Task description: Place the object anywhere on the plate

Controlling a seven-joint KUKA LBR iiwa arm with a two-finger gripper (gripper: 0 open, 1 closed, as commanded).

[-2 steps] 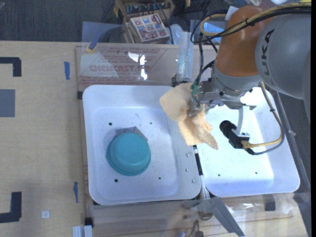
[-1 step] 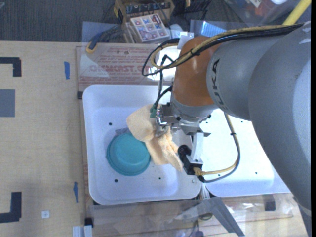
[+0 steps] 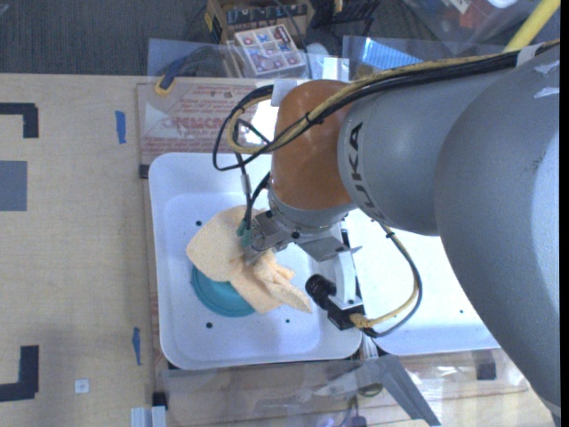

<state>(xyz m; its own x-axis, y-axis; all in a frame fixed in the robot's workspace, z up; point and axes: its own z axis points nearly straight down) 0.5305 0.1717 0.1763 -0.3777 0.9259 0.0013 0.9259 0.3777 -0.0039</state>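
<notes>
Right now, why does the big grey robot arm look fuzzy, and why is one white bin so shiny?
In the camera view, the big grey robot arm sits close to the lens and looks soft; the right shallow white bin glares nearly blank, while the tan cloth stays sharper.

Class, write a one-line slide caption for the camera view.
Grey arm's hand over a tan cloth draped across a teal plate in a white bin.

Left bin [image 3: 169, 265], free room and obstacles:
- Centre: a tan cloth [image 3: 244, 265] is lying over most of a teal plate [image 3: 218, 296], leaving only the plate's lower-left rim showing.
- Right half: the arm [image 3: 356, 176] and its tool [image 3: 253, 238] are crowding in above the cloth.
- Upper-left and lower-right corners: white floor is lying open.
- Left of the bin: bare tabletop [image 3: 71, 238] is lying open.
</notes>
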